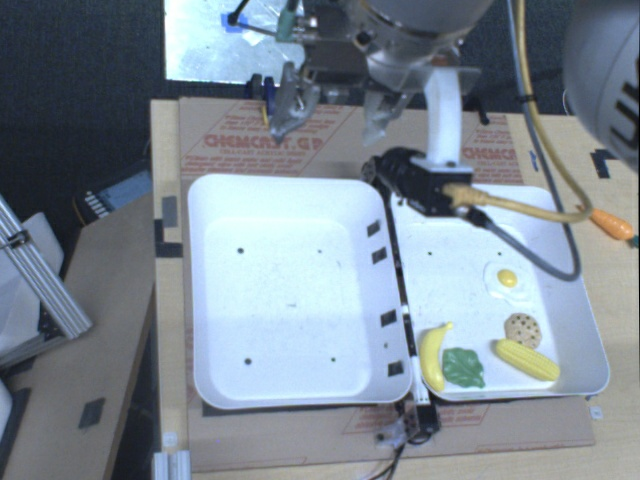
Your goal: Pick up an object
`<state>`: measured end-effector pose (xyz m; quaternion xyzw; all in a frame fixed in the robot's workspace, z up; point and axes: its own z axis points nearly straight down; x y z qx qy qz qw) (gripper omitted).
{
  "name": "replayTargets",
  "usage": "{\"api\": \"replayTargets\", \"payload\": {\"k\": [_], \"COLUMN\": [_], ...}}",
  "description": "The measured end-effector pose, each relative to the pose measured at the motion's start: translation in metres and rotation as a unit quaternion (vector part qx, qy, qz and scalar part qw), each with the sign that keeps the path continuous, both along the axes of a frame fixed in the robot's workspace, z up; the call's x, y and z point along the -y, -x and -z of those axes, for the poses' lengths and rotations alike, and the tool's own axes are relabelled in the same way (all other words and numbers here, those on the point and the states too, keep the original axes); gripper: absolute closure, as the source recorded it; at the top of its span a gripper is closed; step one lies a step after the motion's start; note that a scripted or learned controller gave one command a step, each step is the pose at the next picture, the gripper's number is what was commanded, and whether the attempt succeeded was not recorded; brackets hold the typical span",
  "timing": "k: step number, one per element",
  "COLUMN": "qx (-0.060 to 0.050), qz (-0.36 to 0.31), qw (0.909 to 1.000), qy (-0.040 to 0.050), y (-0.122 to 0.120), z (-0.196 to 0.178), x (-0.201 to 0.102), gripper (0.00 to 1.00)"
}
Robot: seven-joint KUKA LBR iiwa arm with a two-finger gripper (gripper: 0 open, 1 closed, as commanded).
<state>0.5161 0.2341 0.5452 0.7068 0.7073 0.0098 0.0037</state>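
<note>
Grey arm (430,8) comes in at the upper middle of the frame, wrist raised above the far edge of the bins. Gripper (335,108) hangs with its two metal fingers (290,103) spread apart, nothing between them.

Objects all lie well apart from the fingers, in the lower right: fried egg (507,279), cookie (522,328), corn cob (527,360), banana (433,355), with a green leafy piece (463,367) touching the banana.

White right bin (590,358) holds them; white left bin (200,298) sits beside it on a cardboard sheet (240,133) over the bench. Yellow and grey cables (540,218) trail across the right bin.
</note>
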Motion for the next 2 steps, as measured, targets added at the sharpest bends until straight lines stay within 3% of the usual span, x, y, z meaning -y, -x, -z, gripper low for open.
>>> {"api": "replayTargets", "payload": {"k": [1,2], "qx": [-0.009,-0.009], "qz": [0.000,0.000], "qw": [1.0000,1.0000], "qy": [0.0038,0.0038], "y": [0.0012,0.0012], "z": [0.0100,0.0100], "x": [0.0000,0.0000], "gripper": [0.00,0.00]}}
